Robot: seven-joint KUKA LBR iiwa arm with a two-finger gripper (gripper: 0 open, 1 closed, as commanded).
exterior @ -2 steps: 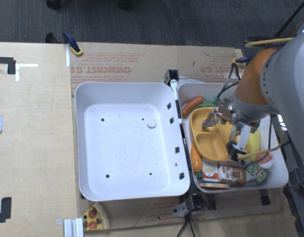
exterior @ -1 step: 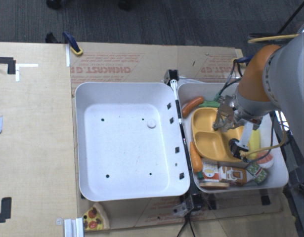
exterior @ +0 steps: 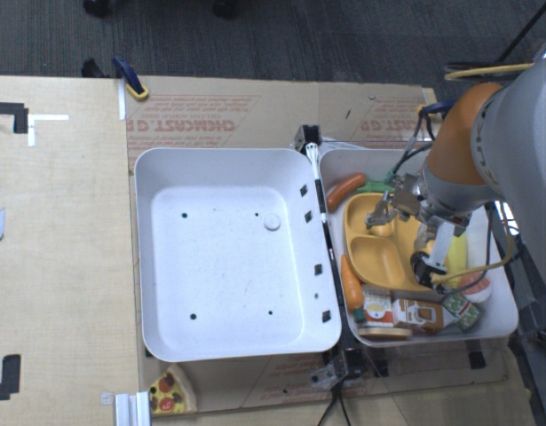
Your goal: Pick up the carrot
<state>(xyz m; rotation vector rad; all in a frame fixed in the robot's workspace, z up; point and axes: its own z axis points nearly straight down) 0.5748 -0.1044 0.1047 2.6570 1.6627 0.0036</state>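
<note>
The wide white plastic bin on the left [exterior: 166, 327] carries almost nothing, only a small round white disc [exterior: 271, 223], so the danger is not there. The danger is in the crowded white bin on the right [exterior: 499, 313].

Against its left wall I see two long orange pieces. The upper one, a reddish-orange tapered carrot [exterior: 345, 188] with something green at its thick end, is what I judge to be my target. The lower one, a plain orange stick-shaped piece [exterior: 351, 280], looks very similar, and I could go down on the wrong one.

A second risk is that the carrot lies just beside the bin wall and the rim of the yellow divided plastic plate [exterior: 383, 269]. If I come down at a bad angle, I may hit the wall or the plate rim, push the carrot away, or close on nothing.

The colourful food packets [exterior: 406, 313] at the near edge are far enough from the carrot to give no trouble, I think.

My two-finger metal pincer [exterior: 382, 213] hangs over the upper part of the yellow plate. Whether it is open or closed I cannot tell from this view, and I see nothing held in it. The carrot is to the left of the pincer and a little farther back, near but not touching.
</note>
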